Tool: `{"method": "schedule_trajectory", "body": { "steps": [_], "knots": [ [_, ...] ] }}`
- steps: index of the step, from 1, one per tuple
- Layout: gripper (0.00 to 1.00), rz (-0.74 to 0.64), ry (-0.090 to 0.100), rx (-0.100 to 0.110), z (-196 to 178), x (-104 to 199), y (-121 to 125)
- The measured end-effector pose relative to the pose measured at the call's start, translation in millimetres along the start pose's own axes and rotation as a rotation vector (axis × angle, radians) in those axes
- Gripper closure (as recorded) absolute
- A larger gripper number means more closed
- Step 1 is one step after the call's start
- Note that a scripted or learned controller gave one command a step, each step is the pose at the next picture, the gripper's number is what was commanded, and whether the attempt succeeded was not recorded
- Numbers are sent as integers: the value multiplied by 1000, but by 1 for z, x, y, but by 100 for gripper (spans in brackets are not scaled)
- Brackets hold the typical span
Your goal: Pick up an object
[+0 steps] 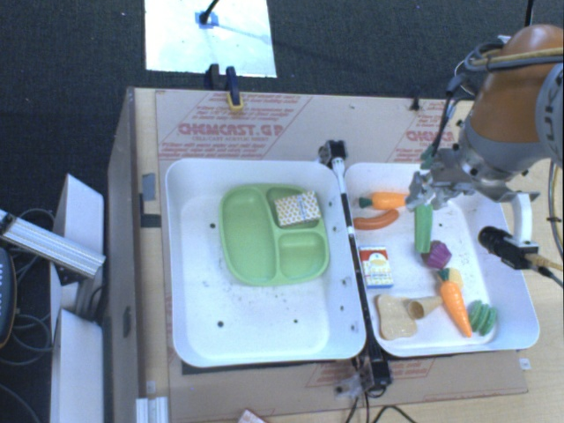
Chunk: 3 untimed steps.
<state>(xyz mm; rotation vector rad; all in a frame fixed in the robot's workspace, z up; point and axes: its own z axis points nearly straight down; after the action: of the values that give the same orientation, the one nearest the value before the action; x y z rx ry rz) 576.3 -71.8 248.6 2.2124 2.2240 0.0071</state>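
My gripper (426, 197) hangs over the upper middle of the right bin (520, 324). A green cucumber-like stick (424, 230) lies or hangs directly below it, its top end meeting the gripper's tip. Just left of the gripper are an orange carrot (385, 201) and a red-orange sausage (375, 220). A purple piece (436, 255) sits right below the green stick.
The right bin also holds a small red-and-white box (376, 266), a tan bread slice (397, 315), a carrot (455, 302) and a green piece (482, 316). The left bin (198, 324) bears a green divided tray (264, 245) with a patterned block (297, 208). A black cylinder (502, 247) juts in at the right.
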Motion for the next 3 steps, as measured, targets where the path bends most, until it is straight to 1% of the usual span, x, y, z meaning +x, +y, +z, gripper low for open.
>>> {"method": "schedule_trajectory", "body": {
  "steps": [1, 2, 3],
  "knots": [
    [100, 0, 0, 5, -8, 31, -46],
    [100, 3, -1, 5, -4, -18, -90],
    [100, 2, 0, 4, -2, 11, -87]
  ]
}}
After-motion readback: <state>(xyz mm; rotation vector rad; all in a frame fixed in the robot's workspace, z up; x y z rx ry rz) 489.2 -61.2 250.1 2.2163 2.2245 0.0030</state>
